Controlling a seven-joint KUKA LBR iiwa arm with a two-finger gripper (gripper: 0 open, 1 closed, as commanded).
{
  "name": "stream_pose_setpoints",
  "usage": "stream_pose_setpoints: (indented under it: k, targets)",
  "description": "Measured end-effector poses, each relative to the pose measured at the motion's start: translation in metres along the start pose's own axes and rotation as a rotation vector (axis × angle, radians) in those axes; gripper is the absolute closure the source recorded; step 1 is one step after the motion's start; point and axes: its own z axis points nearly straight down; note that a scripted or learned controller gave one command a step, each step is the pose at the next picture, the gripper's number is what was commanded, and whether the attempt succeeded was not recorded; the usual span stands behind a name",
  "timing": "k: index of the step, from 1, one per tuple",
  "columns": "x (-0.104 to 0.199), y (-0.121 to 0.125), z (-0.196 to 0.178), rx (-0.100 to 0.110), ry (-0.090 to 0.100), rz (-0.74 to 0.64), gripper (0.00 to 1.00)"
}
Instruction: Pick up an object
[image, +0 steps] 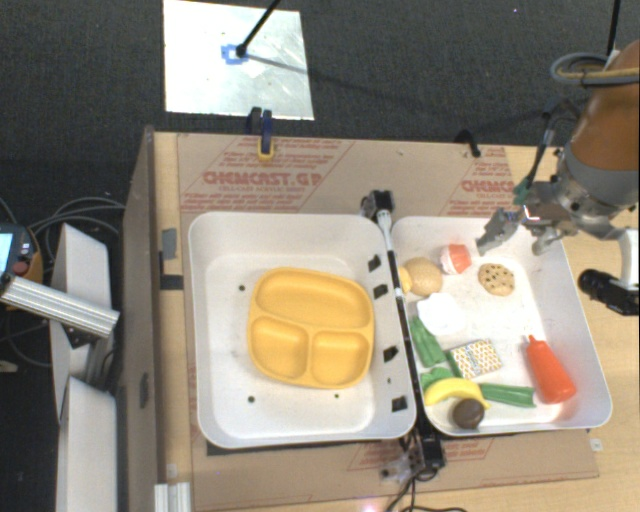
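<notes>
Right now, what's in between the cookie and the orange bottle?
Nothing. In the camera view, the stretch of white bin floor from the cookie down to the orange bottle is bare.

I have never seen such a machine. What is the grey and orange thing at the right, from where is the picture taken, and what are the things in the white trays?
It is a robot arm, reaching in from the right. One camera fixed above the bench looks down at a slant. The gripper hangs above the far edge of the right bin with nothing between its fingers. That bin holds toy food: a cookie, an orange bottle, a banana, a green bean pod and more. The left bin holds a yellow divided plate.
</notes>
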Motion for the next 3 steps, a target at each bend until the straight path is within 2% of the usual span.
stream_pose_setpoints:
  k: [1,2,3]
  targets:
    - [-0.026,0.012,0.127,0.010,0.002,0.004,0.00]
    - [-0.024,0.079,0.190,-0.003,0.001,-0.004,0.00]
    - [-0.025,0.078,0.178,-0.001,0.001,-0.004,1.00]
